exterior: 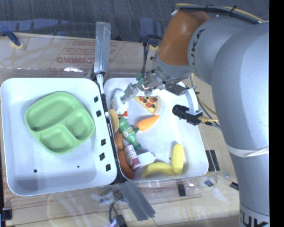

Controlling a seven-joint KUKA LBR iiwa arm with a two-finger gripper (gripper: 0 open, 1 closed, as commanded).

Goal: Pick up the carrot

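Arm (227, 79): reaches in above the right bin, its wrist over the far end, beyond the carrot.
Right bin (199, 148): holds the carrot; its near and right floor lies bare, while its left wall is crowded.
Left bin (19, 160): well left of the carrot, carrying a green divided plate (59, 122).
Carrot (148, 122): lies flat mid-bin, tip pointing right. It looks like a light, stiff plastic toy, smooth and likely slippery; best pinched across its thick left half.
Neighbours: green bottle (128, 132) touching or just left of the carrot, pizza slice (149, 103) just beyond it, corn cob (178, 157) and banana (157, 169) nearer.
Gripper (132, 91): beyond and left of the carrot; the fingers seem spread with nothing between them, though the view is blurred.
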